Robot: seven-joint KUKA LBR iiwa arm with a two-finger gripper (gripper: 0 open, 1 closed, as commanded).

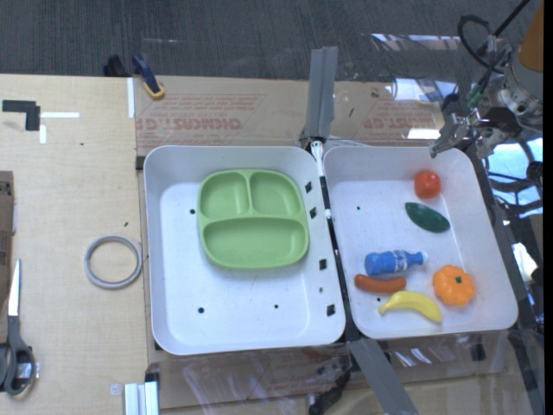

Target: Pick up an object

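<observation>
Bright, even overhead light; glare on the right bin (484, 199); sharp focus.

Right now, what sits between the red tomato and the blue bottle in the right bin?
In the camera view, the dark green leaf-shaped item lies between the tomato and the blue bottle, offset slightly right of the line; the rest is bare bin floor.

Left on the table (69, 171): tape ring (113, 260), scissors (15, 353), blue-and-yellow clamp (149, 79), black bracket (23, 111), all well apart
</observation>
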